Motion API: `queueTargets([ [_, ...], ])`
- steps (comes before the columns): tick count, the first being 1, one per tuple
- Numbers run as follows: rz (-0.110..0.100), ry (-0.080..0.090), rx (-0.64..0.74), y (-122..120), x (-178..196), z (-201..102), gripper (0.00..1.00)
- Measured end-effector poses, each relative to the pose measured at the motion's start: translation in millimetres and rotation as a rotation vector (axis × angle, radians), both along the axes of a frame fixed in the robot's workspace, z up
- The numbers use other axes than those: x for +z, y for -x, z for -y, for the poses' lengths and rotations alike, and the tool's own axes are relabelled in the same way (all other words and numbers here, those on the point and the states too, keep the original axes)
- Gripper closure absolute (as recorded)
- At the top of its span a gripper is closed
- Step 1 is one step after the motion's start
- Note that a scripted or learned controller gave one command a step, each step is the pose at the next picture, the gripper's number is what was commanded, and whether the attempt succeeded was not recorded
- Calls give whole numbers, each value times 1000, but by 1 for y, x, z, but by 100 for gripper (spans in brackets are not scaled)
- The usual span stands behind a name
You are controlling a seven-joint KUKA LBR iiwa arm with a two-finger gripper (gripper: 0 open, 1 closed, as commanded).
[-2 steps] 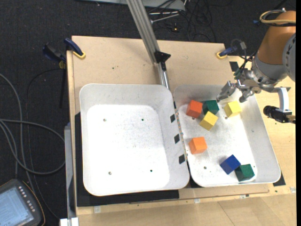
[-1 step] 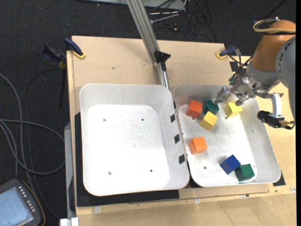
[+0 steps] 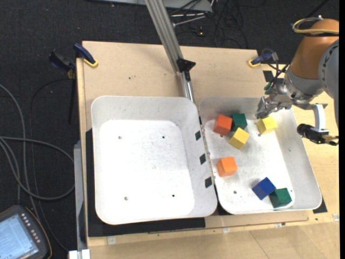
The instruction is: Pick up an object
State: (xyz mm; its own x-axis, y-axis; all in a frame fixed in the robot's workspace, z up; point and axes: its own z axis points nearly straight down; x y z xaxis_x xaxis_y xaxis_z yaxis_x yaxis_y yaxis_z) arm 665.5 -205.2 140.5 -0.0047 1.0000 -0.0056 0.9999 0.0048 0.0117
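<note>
We find the pincer point(image 3: 263, 112) low in the right bin point(image 3: 302, 161), just beside a yellow cube point(image 3: 267, 124); its state we cannot tell. Risk: an offset descent nudges the cube toward the green cube point(image 3: 239, 121).

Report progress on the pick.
Done: the gripper is over the right bin, beside a yellow cube. In hand: nothing visibly between its fingers. Left: grasp and lift; every cube lies on the bin floor.
</note>
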Motion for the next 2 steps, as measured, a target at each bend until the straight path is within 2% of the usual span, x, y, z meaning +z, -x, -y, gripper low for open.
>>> queueTargets([
  [2,-4,-2,-4,4,90,3,100],
])
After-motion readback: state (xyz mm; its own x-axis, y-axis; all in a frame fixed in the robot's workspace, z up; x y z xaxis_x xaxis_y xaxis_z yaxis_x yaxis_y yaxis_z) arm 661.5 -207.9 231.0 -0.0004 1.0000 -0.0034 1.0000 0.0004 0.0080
